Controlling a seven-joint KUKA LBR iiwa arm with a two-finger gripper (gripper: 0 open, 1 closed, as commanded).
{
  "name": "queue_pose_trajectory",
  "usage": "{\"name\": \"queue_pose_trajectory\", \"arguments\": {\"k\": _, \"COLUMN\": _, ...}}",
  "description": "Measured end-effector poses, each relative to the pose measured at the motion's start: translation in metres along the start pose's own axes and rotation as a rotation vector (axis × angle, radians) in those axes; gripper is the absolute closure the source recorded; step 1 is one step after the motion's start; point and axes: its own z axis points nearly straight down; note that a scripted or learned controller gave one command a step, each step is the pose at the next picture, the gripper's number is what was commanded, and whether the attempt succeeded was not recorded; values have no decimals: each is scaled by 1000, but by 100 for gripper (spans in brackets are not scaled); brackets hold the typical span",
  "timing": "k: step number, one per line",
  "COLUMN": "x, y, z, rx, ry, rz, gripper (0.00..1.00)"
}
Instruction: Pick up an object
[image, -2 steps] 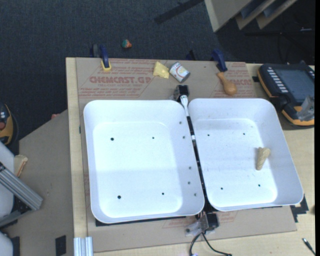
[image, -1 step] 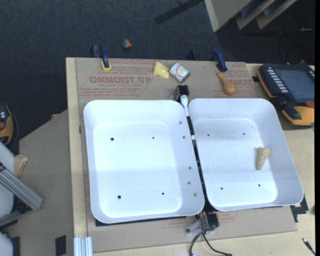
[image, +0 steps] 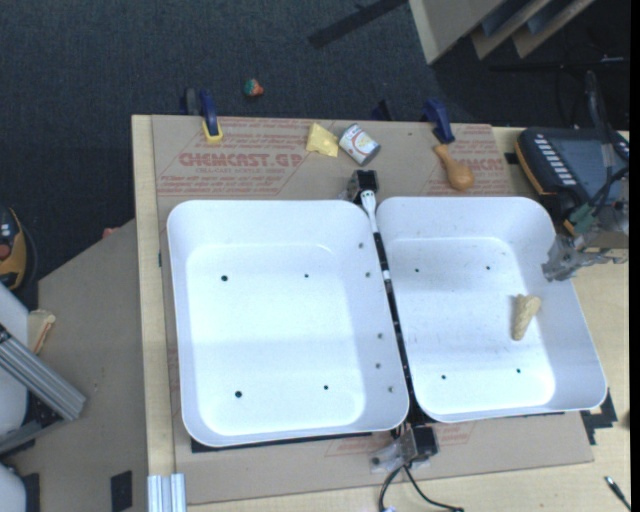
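One small tan oblong lump lies lengthwise up-down in the right shallow white bin, just lower-left of my claw, whose state I cannot tell.

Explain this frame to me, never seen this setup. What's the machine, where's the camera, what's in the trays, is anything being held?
One fixed camera looks down at a slant on a bench holding two shallow white bins side by side: the left bin and the right bin. The machine is a robot arm that reaches in from the right; its gripper sits at the right bin's far right rim, too small and blurred to read its fingers. Nothing visibly sits in it. In the right bin lies one small tan object, near the right wall. On the brown board behind the bins lie loose items: a yellow piece, a small white box and an orange-brown piece. Blue clamps hold the board.
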Motion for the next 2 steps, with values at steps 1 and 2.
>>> {"name": "queue_pose_trajectory", "arguments": {"k": 1, "x": -54, "y": -9, "z": -50, "rx": -14, "ry": -10, "rz": 9, "gripper": 100}}
{"name": "queue_pose_trajectory", "arguments": {"k": 2, "x": -51, "y": -24, "z": -66, "rx": -11, "ry": -7, "rz": 6, "gripper": 100}}
